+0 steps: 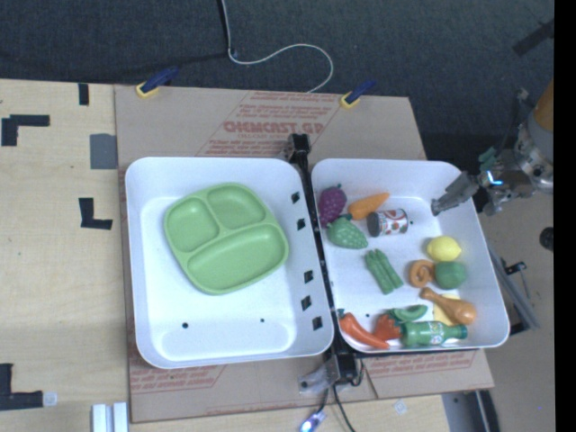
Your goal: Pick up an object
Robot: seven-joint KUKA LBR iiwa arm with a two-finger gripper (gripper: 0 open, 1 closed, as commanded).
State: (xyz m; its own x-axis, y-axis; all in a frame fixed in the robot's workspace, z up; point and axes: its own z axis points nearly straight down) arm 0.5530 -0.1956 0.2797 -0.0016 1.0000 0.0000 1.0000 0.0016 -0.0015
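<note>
Camera view, one entry per item.

Hand [447,202]: at the right of the frame, over the upper right corner of the right bin [409,167], reaching in from the grey arm [522,174]. Nothing lies between its fingers; whether they are spread or closed cannot be told at this size. It appears poised above the contents, not down among them.

Right bin contents, all loose toy food, probably tipped in at random so that a pick has many candidates:
- purple grapes [331,202], against the left wall, touching a green leafy piece [346,234].
- carrot [369,206], just beside a small can [392,221], the pieces nearest the hand.
- green bean bundle [383,270], centre of the bin.
- lemon [444,248], above a green round fruit [451,274], with an orange ring-shaped piece [420,273] beside it.
- drumstick [448,304], lower right.
- green bottle [432,334] lying flat along the lower wall, next to a red pepper [358,329].

Left bin [144,241]: holds a green divided plate [226,236], lying flat.

Tabletop [54,241]: wood-toned, with cardboard under both bins.
</note>
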